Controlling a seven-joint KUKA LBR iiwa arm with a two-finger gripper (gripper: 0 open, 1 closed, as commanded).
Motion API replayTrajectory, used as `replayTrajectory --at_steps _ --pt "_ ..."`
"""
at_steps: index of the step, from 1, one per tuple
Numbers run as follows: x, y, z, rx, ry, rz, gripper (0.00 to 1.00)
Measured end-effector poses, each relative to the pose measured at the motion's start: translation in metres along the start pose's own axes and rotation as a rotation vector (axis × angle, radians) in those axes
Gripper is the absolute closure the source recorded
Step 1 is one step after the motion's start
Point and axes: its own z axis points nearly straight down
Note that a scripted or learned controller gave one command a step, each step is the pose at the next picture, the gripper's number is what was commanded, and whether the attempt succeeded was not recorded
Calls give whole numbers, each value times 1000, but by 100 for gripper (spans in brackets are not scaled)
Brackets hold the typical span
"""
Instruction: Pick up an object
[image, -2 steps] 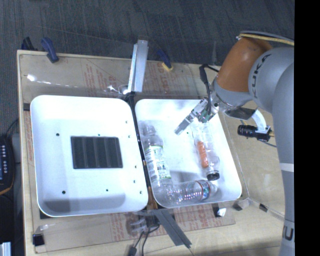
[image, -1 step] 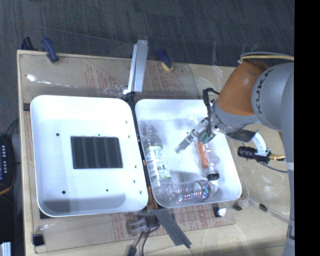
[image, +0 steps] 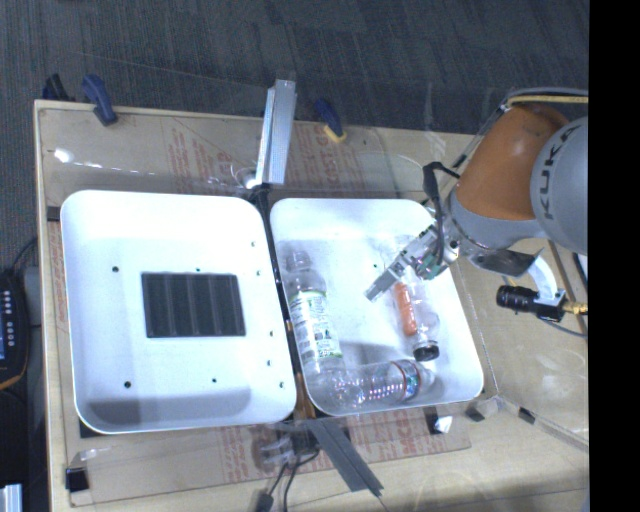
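Observation:
The right bin (image: 455, 300) holds three things. A clear bottle with a white label (image: 312, 318) lies along the bin's left wall. A second clear bottle (image: 378, 384) lies across the near end. A small bottle with an orange body (image: 407, 309) and a black cap (image: 427, 351) lies near the right wall. My gripper (image: 385, 284) slants down and to the left over the bin's middle, just above and left of the orange bottle's upper end. Nothing shows in its grasp.
The left bin (image: 90, 260) has a dark ribbed rectangle (image: 193, 305) on its floor. A grey metal bar (image: 276, 130) stands at the back between the bins. Blue clamps (image: 100, 98) grip the bench's far edge. The arm's orange band (image: 505, 160) hangs over the right bin's far right corner.

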Motion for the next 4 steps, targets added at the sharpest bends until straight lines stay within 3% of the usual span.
replayTrajectory --at_steps 2,4 --pt "-4 7 -13 -1 -2 -80 0" --pt "-12 17 17 1 2 -93 0"
